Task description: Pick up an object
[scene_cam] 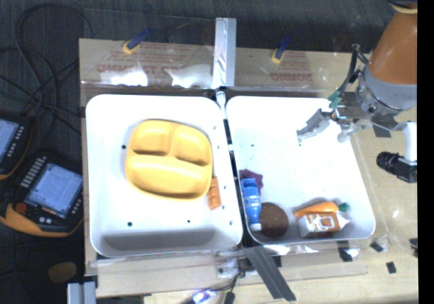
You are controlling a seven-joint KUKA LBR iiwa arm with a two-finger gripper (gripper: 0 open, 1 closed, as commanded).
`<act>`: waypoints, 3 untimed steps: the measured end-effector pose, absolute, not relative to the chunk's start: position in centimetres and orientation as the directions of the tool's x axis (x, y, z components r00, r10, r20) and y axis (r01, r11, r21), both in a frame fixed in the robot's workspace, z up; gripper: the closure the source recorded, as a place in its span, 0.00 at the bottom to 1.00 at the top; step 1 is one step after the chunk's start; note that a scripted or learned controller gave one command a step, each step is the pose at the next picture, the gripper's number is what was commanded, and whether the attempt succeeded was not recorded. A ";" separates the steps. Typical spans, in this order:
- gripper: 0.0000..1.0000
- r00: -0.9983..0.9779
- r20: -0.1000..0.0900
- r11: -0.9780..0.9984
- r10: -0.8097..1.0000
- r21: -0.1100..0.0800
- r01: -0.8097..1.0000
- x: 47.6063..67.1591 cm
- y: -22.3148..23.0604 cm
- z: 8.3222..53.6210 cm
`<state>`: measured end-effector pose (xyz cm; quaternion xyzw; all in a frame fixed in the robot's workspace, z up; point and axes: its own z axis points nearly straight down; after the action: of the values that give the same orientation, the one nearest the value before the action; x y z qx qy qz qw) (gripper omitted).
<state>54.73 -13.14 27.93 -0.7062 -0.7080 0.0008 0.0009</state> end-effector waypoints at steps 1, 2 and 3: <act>0.00 -0.035 0.001 0.035 0.999 -0.004 0.999 50.8 -5.5 18.3; 0.00 -0.029 -0.002 0.029 1.000 -0.003 1.000 48.3 -10.4 10.5; 0.00 -0.313 -0.011 0.313 0.950 0.008 0.950 53.3 -10.1 9.0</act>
<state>53.31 -10.10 9.02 -0.5862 -0.8102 -0.0002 -0.0069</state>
